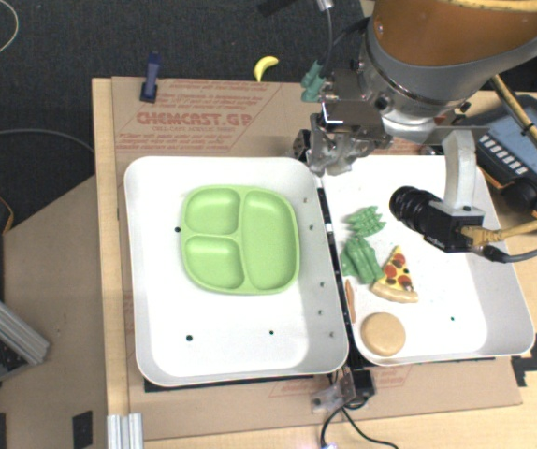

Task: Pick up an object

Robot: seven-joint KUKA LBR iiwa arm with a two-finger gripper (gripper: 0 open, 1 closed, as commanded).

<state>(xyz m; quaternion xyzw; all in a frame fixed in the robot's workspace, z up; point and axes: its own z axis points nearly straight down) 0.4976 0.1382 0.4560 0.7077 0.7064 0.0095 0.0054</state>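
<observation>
The right bin holds several toy foods along its left side. There are two green bean bundles, a pizza slice, a round tan bun and a hot dog against the left wall. My gripper hangs at the far left corner of the right bin, above the wall between the two bins. It stands apart from the foods, and the nearest bean bundle lies a little in front of it. I see nothing held in it.
A green divided plate lies in the left bin. A black camera unit on a white bracket juts over the right bin's far part. A blue clip and a yellow banana lie on the cardboard behind the bins.
</observation>
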